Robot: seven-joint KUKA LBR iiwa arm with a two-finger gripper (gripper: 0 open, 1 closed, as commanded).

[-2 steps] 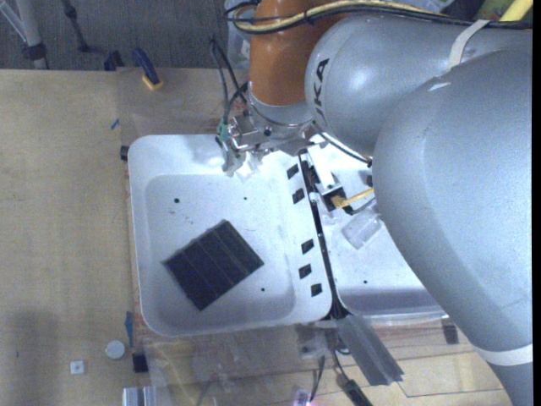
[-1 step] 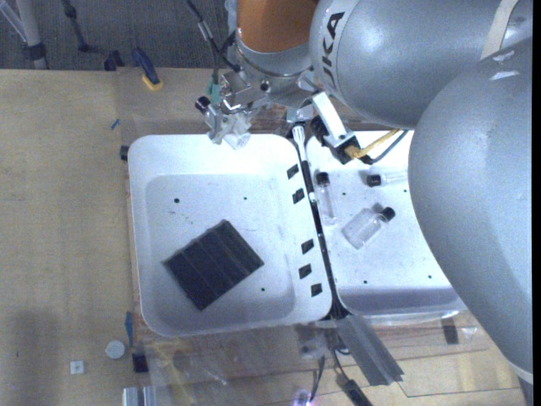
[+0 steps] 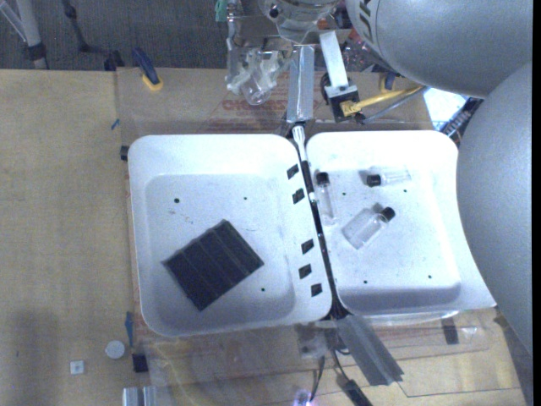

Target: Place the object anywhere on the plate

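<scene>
Three clear vials lay in the right bin; gripper beyond the bins' far edge, finger state indeterminable.

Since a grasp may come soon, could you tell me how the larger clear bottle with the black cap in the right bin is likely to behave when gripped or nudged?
The clear bottle lies on its side, so a nudge would probably roll it across the right bin. Its smooth transparent wall looks slippery for fingers. It looks empty, so likely light and easily knocked away.
</scene>
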